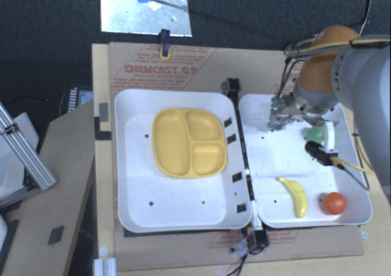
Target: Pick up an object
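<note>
Reading the brown cardboard sheet (162, 68), I see "CHEMCAST GP". The metal two-finger gripper (279, 123) hangs low in the right white bin (264, 159); I cannot tell its grip. A yellow banana (295, 195) lies there pointing up-left, beside a round orange ball (333, 203) and green thing (315, 134). A yellow divided tray (189, 143) sits left.

One fixed camera looks down at a slant from above the table's (183, 58) near edge, set well back, taking in both white bins (131, 146) side by side.
</note>
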Motion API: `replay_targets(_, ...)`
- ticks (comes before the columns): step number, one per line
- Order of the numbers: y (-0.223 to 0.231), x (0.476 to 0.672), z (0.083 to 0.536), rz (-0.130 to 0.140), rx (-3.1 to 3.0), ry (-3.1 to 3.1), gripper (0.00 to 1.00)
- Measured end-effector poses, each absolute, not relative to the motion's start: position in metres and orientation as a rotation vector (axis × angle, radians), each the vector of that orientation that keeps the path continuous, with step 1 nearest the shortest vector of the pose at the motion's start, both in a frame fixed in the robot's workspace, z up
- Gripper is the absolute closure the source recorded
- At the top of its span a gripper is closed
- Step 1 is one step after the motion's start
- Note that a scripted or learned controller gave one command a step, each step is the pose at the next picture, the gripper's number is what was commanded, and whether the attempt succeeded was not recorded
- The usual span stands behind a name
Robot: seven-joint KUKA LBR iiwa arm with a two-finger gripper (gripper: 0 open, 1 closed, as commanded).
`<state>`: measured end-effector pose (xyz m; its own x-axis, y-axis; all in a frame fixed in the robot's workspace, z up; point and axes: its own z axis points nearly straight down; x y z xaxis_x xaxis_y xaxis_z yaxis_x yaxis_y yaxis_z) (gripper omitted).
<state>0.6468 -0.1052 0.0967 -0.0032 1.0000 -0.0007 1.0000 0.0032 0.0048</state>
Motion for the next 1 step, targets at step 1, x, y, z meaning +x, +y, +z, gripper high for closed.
replay_targets(1,-0.0999,0.6519,0.1605,0.009,2.211,2.223,1.00)
